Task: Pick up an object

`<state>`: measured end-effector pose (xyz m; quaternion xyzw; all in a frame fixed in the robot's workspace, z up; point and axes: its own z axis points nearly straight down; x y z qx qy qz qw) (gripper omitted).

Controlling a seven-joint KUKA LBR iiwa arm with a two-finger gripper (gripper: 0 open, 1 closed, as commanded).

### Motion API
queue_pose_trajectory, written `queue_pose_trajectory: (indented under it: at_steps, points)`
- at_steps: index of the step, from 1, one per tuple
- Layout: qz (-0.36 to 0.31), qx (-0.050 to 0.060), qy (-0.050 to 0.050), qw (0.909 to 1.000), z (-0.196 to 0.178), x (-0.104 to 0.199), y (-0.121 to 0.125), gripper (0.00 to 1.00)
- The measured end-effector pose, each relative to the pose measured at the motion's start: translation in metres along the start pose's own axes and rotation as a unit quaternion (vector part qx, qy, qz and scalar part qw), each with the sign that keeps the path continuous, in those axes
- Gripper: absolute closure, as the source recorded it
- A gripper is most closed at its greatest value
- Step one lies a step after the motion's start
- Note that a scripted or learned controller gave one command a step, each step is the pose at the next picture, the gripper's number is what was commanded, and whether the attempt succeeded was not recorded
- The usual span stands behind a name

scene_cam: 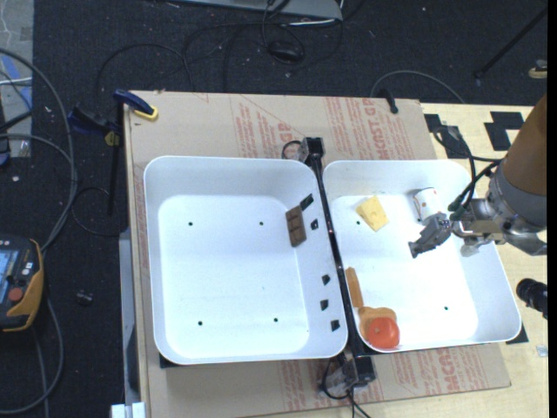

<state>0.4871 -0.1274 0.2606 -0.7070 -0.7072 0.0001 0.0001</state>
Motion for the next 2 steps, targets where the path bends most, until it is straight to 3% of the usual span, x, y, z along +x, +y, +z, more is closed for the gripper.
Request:
queue_pose_trajectory:
  at_steps: [1,2]
  points:
    - [0.0,0.0,0.0,1.0,0.004,-0.021,0.021,0.0]
    - [0.001,0.002,0.0,1.0,0.038,-0.073,0.092,0.0]
